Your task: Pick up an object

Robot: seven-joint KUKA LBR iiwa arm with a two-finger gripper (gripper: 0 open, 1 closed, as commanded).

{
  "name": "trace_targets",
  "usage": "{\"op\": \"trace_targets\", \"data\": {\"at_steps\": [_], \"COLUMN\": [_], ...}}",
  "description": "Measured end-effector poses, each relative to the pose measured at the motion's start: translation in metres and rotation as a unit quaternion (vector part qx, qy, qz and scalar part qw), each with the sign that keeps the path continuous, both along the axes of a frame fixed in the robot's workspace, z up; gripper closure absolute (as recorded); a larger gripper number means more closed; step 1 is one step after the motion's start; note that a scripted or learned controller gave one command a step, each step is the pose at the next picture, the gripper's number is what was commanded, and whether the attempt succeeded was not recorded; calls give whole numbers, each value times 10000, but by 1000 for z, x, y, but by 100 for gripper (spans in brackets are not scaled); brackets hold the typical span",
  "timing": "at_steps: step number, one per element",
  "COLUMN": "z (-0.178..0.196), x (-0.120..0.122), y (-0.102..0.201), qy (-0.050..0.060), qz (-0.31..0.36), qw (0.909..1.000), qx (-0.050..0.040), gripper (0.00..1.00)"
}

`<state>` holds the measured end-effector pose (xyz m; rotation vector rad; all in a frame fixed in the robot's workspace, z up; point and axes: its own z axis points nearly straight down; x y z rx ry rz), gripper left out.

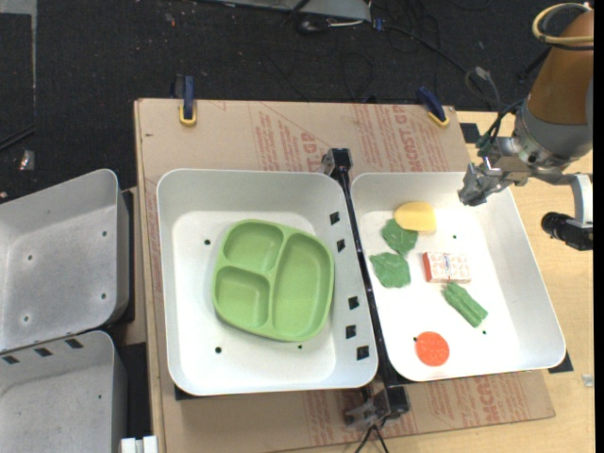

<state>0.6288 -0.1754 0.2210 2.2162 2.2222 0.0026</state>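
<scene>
1. The gripper [475, 189] hangs over the right bin's [528, 281] far edge; whether it is spread cannot be told.
2. The yellow object [416, 216] lies just left; descending here could hit the rim.

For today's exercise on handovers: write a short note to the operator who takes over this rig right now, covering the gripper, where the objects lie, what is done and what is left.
Gripper: above the right bin's far edge, nothing seen between its fingers.
Right bin holds a yellow piece, two green leafy pieces, a red-and-white box, a green stick and an orange disc.
Left bin holds a green divided tray.
Done: no pick yet.
Left: descend, grasp one object, lift. The yellow piece lies nearest.
</scene>
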Motion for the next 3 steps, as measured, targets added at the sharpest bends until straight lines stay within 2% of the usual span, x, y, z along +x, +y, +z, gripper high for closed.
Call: {"op": "trace_targets", "data": {"at_steps": [1,3], "z": [-8,1], "x": [3,15], "y": [57,150], "qy": [21,8], "qz": [19,22], "qw": [10000,10000], "qx": [9,11], "gripper": [100,100]}}
